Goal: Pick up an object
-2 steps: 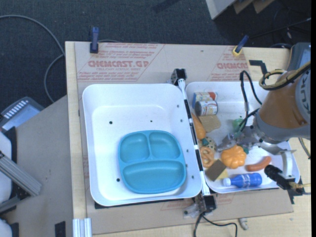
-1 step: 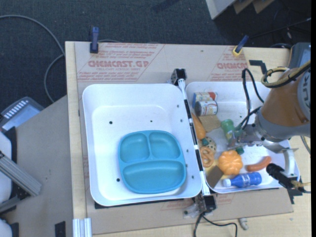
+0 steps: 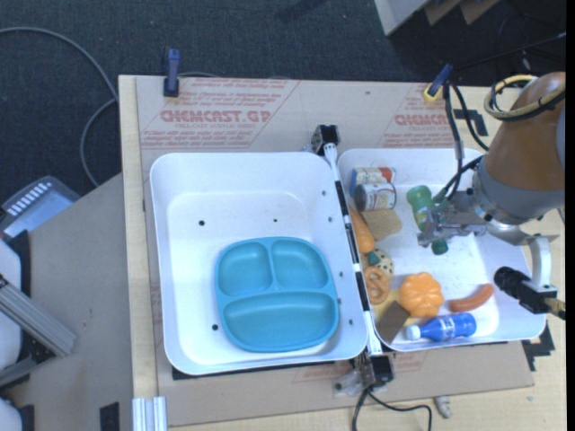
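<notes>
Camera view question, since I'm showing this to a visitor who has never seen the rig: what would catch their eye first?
Probably the blue divided plate, alone in the left bin. Next, the clutter in the right bin: an orange pumpkin-like toy, a blue bottle, a sausage and a can. The claw hangs over that bin beside a green object.
</notes>
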`<state>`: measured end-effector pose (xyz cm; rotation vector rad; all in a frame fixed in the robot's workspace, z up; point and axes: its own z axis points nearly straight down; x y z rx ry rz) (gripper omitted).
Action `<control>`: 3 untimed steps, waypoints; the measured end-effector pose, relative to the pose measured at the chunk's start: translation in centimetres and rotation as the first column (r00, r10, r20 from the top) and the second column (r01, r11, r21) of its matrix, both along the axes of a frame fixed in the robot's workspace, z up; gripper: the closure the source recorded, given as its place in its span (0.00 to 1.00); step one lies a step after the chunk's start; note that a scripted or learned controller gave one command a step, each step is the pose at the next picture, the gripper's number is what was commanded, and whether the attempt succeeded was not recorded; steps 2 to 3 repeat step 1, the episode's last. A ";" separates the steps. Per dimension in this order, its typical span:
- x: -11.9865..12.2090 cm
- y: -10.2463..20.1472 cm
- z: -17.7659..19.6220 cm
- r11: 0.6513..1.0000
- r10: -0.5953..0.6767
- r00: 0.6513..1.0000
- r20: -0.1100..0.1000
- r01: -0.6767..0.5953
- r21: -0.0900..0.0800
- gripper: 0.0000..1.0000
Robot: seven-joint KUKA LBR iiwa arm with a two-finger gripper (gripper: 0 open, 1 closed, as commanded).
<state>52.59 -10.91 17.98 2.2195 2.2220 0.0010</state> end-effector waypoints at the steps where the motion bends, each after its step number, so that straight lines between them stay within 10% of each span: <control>1: -1.4 4.6 1.3 1.000 0.000 1.000 -0.004 0.000 0.002 1.00; 3: -1.4 4.6 1.3 1.000 0.000 1.000 -0.004 0.000 0.002 1.00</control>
